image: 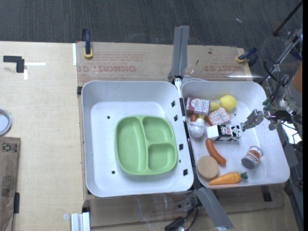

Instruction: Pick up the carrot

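Two white bins side by side on the bench. In the left bin, a green divided plate and nothing of the task.

In the right bin, carrot lying flat along the near wall, roughly midway along it, pointed end towards the left, green top towards the right. Touching or almost touching its pointed end, a round tan disc; near by towards the middle, a red sausage; a small can up and to the right, apart from the green top. Further back, a cow-patterned carton, a lemon and other small packs.

Gripper hanging over the right bin's right side, well apart from the carrot and holding nothing visible. Open or closed: cannot tell from this angle.

By the look of it a toy: probably light, stiff and smooth, so liable to roll or squirt out sideways under a pinch. Tapered too, hence a poor hold near the tip. Best taken across the thick part, near the green top, clamping across the short axis. Little room on the wall side; worth minding the rim when coming down.
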You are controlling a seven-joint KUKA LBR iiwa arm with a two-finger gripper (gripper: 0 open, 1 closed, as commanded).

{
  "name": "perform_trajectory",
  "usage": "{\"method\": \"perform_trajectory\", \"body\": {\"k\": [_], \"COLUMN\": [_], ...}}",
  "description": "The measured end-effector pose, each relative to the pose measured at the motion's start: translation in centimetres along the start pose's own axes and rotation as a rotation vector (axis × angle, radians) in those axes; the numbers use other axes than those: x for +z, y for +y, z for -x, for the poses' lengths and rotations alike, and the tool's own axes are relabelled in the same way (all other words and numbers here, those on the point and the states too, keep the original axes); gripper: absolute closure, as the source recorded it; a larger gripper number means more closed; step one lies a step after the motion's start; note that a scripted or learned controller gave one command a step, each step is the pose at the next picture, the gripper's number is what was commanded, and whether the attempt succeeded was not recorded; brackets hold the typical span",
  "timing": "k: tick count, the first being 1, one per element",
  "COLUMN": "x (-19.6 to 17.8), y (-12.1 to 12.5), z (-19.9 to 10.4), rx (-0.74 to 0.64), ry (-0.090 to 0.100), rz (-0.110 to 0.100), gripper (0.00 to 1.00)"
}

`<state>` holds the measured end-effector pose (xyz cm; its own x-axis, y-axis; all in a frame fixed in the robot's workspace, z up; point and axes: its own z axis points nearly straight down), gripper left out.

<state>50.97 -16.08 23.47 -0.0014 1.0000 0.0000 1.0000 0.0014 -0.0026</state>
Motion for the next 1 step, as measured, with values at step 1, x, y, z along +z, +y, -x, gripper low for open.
{"method": "perform_trajectory", "body": {"k": [1], "x": [13.97], "y": [-2.63], "z": [-5.02], "rx": [0.482], "ry": [0.001], "rz": [0.0], "gripper": [0.0]}}
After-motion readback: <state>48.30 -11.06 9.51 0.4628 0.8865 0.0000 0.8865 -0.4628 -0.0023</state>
